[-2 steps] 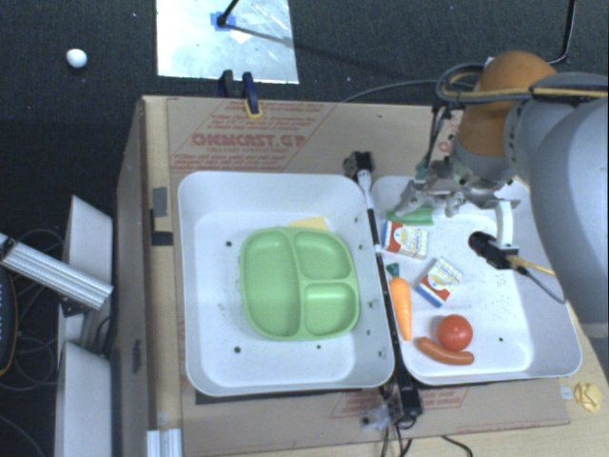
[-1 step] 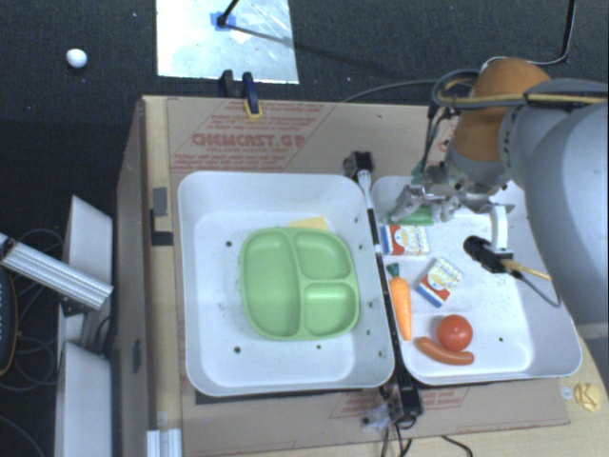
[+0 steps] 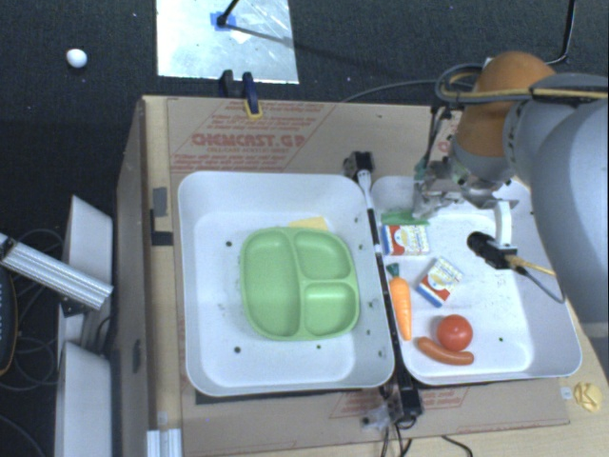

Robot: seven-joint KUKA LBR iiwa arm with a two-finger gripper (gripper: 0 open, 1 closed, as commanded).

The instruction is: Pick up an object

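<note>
at the upper left corner of the right bin (image 3: 529, 305), close to its back wall: the tool (image 3: 425, 204), low over the white floor. behind it, the grey arm (image 3: 561, 169) with the orange band (image 3: 502, 98), reaching in from the right of the frame. released or clenched: cannot tell from this slant, nor whether anything sits in it.

just below the tool in the frame: a small carton (image 3: 406, 240), white with red and green print, lying flat by the bin's left wall. touching the tool or only just beside it: cannot tell. further toward the middle of the bin, a second small carton (image 3: 441, 281), with red, yellow and blue, tilted and apart from the first. along the left wall below both, a carrot (image 3: 402, 308), pointing down the frame. in the lower part of the bin, a red tomato (image 3: 456, 331), and just beneath it a reddish sausage (image 3: 444, 351), lying crosswise, near the carrot's tip.

in the left bin (image 3: 217, 350), at the centre of the frame: a green divided plate (image 3: 300, 284), right way up, with a yellow flat thing (image 3: 309, 224) peeking out at its upper edge.

under both bins, a cardboard sheet (image 3: 249, 141) with red print on the bench. in the upper left of the frame, a silvery sheet (image 3: 225, 27) and a small white ball (image 3: 77, 58) on the dark floor.
</note>
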